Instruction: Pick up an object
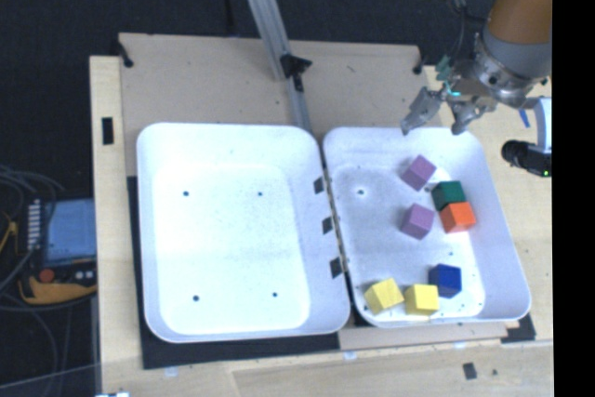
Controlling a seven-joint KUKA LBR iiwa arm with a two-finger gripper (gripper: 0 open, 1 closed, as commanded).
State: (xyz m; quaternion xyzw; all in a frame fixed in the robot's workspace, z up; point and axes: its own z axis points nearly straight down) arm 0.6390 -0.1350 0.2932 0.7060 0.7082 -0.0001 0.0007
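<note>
**Seven blocks waiting, end effector poised at the rim**

Seven small blocks sit in the right bin (497,293), and nothing is in the grip yet. The end effector (435,117) hangs over the bin's far rim, at about 12 o'clock from the cluster, fingers spread wide with nothing between them.

Nearest to it is the upper purple block (418,172), lying alone with bare floor all round it. That looks like the easy pick. A second purple block (417,220) sits at 6 o'clock from the first, also free-standing. The green block (449,192) and orange block (457,217) are touching, so fingers would have trouble slipping between them. Down at the near edge, two yellow blocks (402,297) sit side by side with a blue block (446,279) just beside them.

These look light and rigid (probably wood or foam), with flat faces, so a squeeze across two opposite sides should hold without crushing. Tilted cubes may twist as the fingers close.
</note>
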